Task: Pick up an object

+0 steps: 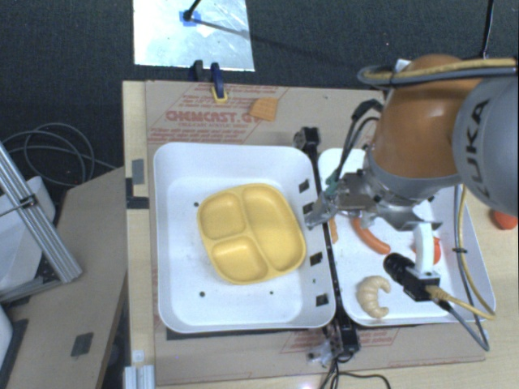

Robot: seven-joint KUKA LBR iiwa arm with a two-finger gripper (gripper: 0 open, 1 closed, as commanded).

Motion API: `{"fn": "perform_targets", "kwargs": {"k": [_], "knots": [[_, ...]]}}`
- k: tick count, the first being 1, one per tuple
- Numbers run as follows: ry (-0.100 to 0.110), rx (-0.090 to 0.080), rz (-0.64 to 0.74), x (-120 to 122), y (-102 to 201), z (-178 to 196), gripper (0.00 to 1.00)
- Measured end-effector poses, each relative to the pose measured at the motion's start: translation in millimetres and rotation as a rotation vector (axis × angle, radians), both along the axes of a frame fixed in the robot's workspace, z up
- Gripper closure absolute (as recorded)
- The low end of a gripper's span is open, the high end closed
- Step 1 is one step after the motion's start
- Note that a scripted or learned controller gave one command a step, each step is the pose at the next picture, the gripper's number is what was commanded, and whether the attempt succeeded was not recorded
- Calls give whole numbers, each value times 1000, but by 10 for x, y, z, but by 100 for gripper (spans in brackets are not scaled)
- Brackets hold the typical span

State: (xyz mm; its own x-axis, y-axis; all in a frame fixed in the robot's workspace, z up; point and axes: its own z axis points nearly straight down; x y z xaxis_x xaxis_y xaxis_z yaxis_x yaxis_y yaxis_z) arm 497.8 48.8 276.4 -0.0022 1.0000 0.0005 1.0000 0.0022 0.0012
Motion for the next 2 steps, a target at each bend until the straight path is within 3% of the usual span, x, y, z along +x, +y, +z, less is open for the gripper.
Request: {"fn": "perform_targets", "kwargs": {"k": [1,2], "knots": [[0,0,1,-41,-1024,-874,0],[0,2,5,-111,-49,-923,0]]}}
